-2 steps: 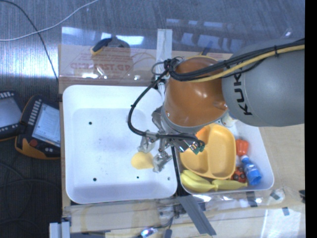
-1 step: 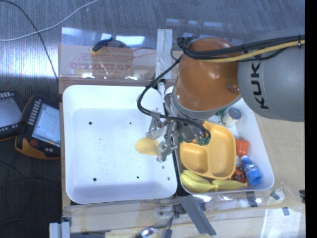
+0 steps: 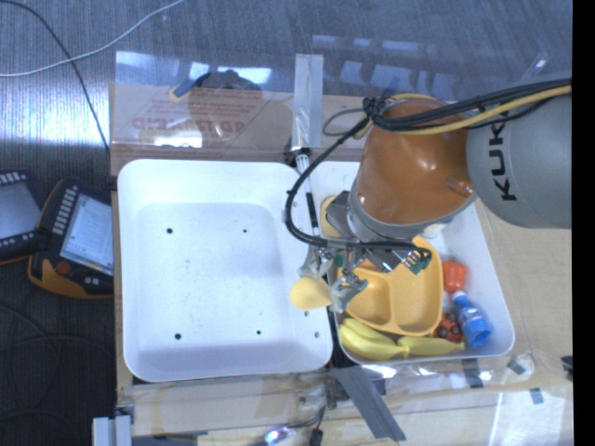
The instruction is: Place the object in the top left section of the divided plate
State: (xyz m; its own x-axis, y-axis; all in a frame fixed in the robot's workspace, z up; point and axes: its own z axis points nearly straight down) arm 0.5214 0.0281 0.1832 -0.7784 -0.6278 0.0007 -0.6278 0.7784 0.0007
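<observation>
My gripper [image 3: 331, 273] hangs below the orange wrist band, over the left edge of the right bin [image 3: 493, 277]. A small yellow, lemon-like object [image 3: 308, 294] lies right under and slightly left of the gripper, on the rim between the two bins. I cannot tell whether it is held. The yellow divided plate [image 3: 409, 297] sits in the right bin, just right of the gripper, tilted and partly hidden by the arm. Its top left section is covered by the wrist.
A banana [image 3: 386, 342] lies along the right bin's front wall, below the plate. A blue bottle [image 3: 471, 321] and an orange item [image 3: 453, 275] sit at the plate's right. The left bin [image 3: 204, 277] is white. A teach pendant [image 3: 74, 240] rests off the bench at left.
</observation>
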